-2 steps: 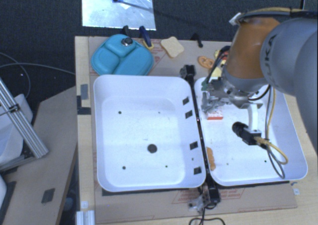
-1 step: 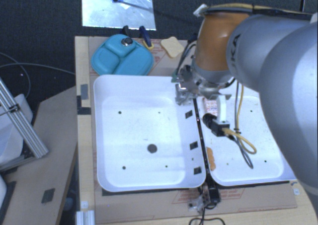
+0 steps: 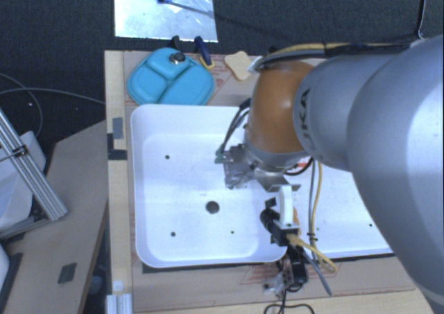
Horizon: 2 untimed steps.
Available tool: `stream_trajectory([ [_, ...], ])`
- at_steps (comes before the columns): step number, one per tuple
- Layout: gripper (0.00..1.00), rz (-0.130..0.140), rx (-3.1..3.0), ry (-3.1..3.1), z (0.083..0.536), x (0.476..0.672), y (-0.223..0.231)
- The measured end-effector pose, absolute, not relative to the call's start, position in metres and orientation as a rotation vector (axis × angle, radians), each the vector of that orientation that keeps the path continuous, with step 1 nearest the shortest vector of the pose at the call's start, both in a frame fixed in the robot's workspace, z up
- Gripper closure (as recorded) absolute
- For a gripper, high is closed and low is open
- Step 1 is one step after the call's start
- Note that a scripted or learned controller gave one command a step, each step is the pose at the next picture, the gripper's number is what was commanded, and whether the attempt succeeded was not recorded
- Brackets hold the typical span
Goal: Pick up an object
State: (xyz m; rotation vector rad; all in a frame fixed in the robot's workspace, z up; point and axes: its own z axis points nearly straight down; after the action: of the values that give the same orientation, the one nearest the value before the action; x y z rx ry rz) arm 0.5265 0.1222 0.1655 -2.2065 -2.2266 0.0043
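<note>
Jaws are hidden beneath the grey wrist above the gripper (image 3: 239,172), so their opening cannot be told. Just left of and below them, 1 small dark round spot (image 3: 212,207) is seen in the shallow white plastic left bin (image 3: 149,167); whether it is an object or a hole cannot be told. Its nature should be confirmed before descent. To their right, the matching right bin (image 3: 347,229) is largely covered by the arm.

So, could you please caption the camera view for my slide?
KUKA arm poised over a white bin, with a blue sectioned tray lying beyond its far rim.

Robotics lab: KUKA arm (image 3: 361,111), white bin (image 3: 173,188), aluminium framing (image 3: 31,174).
</note>
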Motion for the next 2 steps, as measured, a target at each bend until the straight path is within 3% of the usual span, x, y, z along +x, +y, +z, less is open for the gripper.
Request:
stream_trajectory([
  [1, 1.0, -0.008, -2.228, -2.224, 0.186, 0.589, 0.074],
  [2, 1.0, -0.002, -2.229, -2.219, 0.23, 0.552, 0.017],
])
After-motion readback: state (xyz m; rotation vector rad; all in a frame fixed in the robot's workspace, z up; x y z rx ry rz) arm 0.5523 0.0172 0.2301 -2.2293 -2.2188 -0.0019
